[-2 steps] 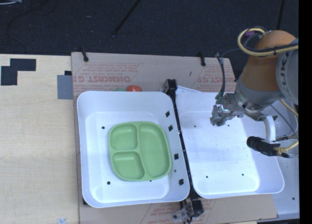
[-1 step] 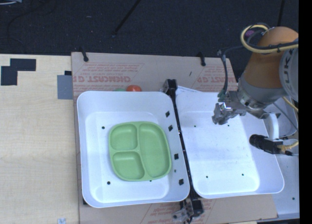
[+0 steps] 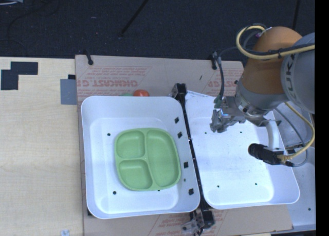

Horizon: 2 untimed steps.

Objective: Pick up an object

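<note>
From this slanted view I cannot tell how my gripper (image 3: 220, 125) is set; it is a small dark cluster against the white floor, and I can make out nothing caught in it. It hangs over the upper left part of the right bin (image 3: 288, 199), not far from the black divider (image 3: 186, 142) where the two bins meet. The only clear candidate to pick is the green divided plate (image 3: 147, 159), lying flat in the middle of the left bin (image 3: 97, 194), well apart from me across that divider. A small red and green thing (image 3: 138, 94) peeks over the left bin's far rim, outside it as far as I can judge. So nothing is lifted yet, I think; reach, grasp and lift all remain. Behind my gripper the wrist runs up and right into the orange band (image 3: 267, 70), with the grey arm (image 3: 303, 70) entering from the right edge.
</note>
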Motion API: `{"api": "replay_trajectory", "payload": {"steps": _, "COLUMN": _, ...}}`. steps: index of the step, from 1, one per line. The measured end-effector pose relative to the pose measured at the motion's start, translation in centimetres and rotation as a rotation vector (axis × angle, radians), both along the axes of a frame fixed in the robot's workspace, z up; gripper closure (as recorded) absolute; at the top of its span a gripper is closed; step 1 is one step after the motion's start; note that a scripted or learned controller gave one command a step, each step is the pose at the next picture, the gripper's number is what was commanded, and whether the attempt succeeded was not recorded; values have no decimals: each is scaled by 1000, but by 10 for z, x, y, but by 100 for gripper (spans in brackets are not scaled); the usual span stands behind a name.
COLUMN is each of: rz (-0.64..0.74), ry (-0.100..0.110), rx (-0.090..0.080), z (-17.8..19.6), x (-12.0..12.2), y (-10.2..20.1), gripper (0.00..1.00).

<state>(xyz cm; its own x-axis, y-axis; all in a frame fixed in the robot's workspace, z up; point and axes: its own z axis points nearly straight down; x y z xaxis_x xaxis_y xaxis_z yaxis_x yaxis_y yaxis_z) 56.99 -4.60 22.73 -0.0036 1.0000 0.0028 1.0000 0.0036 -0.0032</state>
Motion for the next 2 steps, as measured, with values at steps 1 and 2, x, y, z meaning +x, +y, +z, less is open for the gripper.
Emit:
{"api": "replay_trajectory", "payload": {"steps": 1, "rz": 1, "ry": 1, "rx": 0, "z": 9, "x": -15, "y": 49, "gripper": 100}}
{"api": "replay_trajectory", "payload": {"steps": 2, "rz": 2, "ry": 1, "rx": -1, "z": 12, "x": -23, "y": 108, "gripper": 100}}
